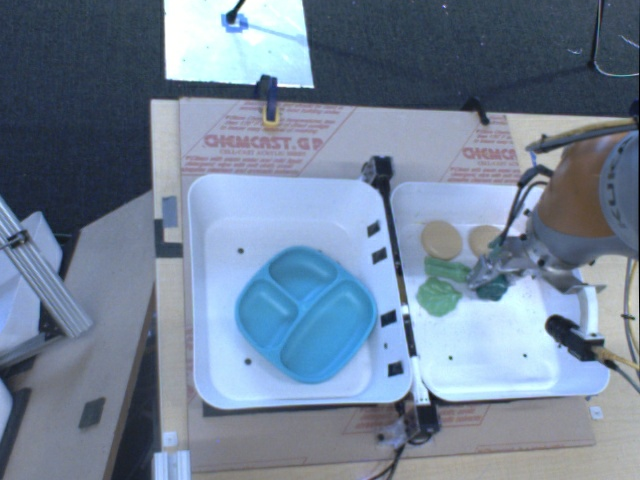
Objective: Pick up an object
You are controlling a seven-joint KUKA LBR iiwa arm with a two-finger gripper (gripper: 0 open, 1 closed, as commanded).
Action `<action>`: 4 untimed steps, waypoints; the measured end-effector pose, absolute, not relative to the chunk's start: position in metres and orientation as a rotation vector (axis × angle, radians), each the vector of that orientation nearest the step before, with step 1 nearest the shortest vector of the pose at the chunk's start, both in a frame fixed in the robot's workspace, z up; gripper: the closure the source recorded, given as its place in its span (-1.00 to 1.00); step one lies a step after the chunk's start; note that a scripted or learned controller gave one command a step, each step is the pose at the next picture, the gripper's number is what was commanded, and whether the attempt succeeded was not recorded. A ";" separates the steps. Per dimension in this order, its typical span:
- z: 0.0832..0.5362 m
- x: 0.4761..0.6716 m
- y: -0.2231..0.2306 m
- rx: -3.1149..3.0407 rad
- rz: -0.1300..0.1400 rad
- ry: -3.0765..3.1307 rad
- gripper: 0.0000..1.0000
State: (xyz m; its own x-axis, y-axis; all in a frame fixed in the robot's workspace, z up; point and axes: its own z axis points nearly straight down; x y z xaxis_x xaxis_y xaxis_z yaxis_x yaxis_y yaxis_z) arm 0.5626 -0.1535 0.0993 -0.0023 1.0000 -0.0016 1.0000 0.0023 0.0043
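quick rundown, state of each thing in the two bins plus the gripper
blue divided plate: lying flat, right way up, in the left bin, compartments bare
two tan round pieces: lying flat side by side near the back of the right bin
light green pieces: lying loose on the bin floor, just in front of the tan ones
dark teal piece: at the gripper's tip, held or not unclear
gripper: down in the right bin, over the teal piece

Dark carpeted floor (80,88) surrounds a pale wooden bench (165,148); a bright reflective square sheet (237,28) lies beyond it.
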 end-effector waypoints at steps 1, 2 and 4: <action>0.160 0.572 -0.158 2.212 0.006 2.221 1.00; 0.204 0.570 -0.161 2.213 0.005 2.223 1.00; 0.235 0.561 -0.110 2.213 0.001 2.230 1.00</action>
